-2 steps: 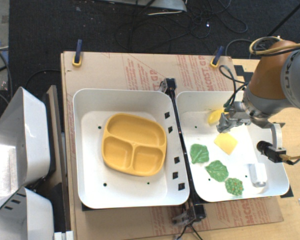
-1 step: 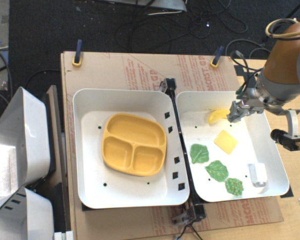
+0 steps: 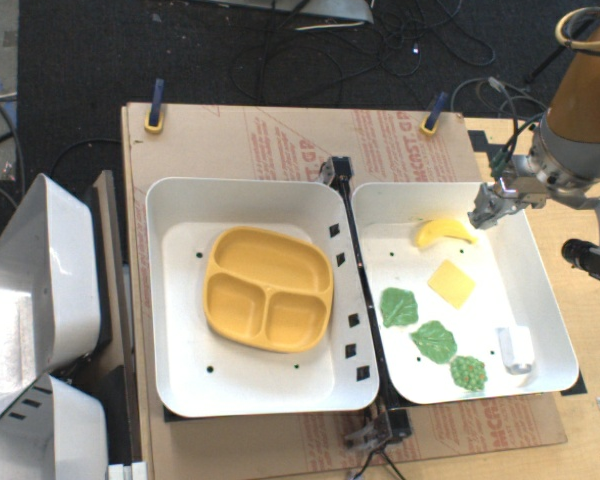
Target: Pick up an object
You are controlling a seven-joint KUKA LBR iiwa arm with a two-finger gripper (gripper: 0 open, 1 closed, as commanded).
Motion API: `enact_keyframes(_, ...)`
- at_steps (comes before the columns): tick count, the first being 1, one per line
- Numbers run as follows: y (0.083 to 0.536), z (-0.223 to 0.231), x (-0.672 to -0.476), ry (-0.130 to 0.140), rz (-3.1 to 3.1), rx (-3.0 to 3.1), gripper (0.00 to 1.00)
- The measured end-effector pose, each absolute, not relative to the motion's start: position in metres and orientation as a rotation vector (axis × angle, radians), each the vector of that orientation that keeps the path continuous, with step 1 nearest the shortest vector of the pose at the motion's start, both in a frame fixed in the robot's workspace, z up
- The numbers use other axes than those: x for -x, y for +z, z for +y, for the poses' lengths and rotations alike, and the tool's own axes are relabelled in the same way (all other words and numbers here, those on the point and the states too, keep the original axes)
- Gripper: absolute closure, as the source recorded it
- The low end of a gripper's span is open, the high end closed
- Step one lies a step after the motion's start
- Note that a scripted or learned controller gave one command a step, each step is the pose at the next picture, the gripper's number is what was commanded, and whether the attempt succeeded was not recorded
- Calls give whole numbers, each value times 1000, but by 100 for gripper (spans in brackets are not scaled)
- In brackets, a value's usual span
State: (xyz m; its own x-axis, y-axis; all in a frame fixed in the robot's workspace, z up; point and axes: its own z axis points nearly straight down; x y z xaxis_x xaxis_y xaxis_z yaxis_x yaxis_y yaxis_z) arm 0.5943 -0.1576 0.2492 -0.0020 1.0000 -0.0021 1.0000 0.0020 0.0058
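Observation:
My gripper (image 3: pixel 485 211) hangs over the far right part of the right bin (image 3: pixel 550 298), just right of a yellow banana-shaped piece (image 3: pixel 444 232). A yellow square block (image 3: pixel 452 283) lies below the banana. Two green leafy pieces (image 3: pixel 399 306) (image 3: pixel 435 340) and a green bumpy piece (image 3: pixel 468 372) lie toward the bin's near side. A small white block (image 3: pixel 516 348) rests at the near right. Nothing shows between the fingers.
The left bin (image 3: pixel 170 298) holds a yellow divided plate (image 3: pixel 268 288). A black divider (image 3: pixel 355 268) runs between the bins. Blue and yellow clamps (image 3: pixel 155 108) (image 3: pixel 435 113) stand at the board's far edge. White containers (image 3: pixel 40 288) sit off the bench at left.

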Motion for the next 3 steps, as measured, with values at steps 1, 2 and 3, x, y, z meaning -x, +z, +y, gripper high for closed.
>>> enact_keyframes(1, 237, -107, -592, 0, 2230, -2215, 100)
enact_keyframes(2, 242, -61, -586, 1, 2230, -2214, 100)
enact_keyframes(3, 249, -9, -578, 1, 2232, -2213, 100)
